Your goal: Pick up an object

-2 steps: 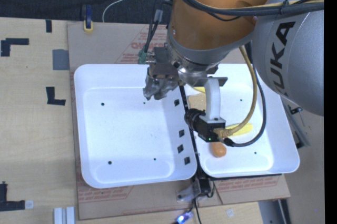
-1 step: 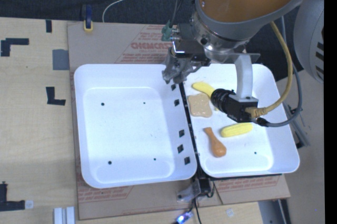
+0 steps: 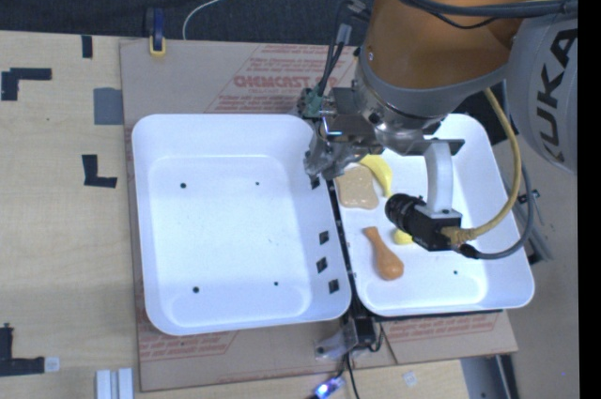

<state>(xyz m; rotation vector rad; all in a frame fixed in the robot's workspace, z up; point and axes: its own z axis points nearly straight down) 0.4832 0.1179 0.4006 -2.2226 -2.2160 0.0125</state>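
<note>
Over the right bin [image 3: 498, 294], my arm [image 3: 451, 12] leans in from the right, its orange band bulking large at the top and hiding the bin's far side. The wrist points down and toward the left, and the gripper [image 3: 329, 155] sits low at the wall where the two bins meet, just beside a tan, flat piece [image 3: 358, 191]. From this slant the wrist hardware covers the tips, so I cannot tell how the pincer stands or whether it has hold of anything.

A black cylindrical unit [image 3: 418, 221] hangs from a grey bracket below the wrist, with a yellow hose [image 3: 498, 219] looping out to the right. It stands over the middle of the right bin and covers part of a small yellow thing [image 3: 402, 237] beneath it.

The right bin also holds a yellow banana-like piece [image 3: 377, 170] touching the tan one, and an orange, club-shaped object [image 3: 384, 254] lying apart, nearer the front.

The left bin [image 3: 150, 144] shows bare white floor with four dark dots. Both bins rest on a cardboard sheet [image 3: 244, 78] on the wooden bench [image 3: 56, 228], which bears black tape marks.
</note>
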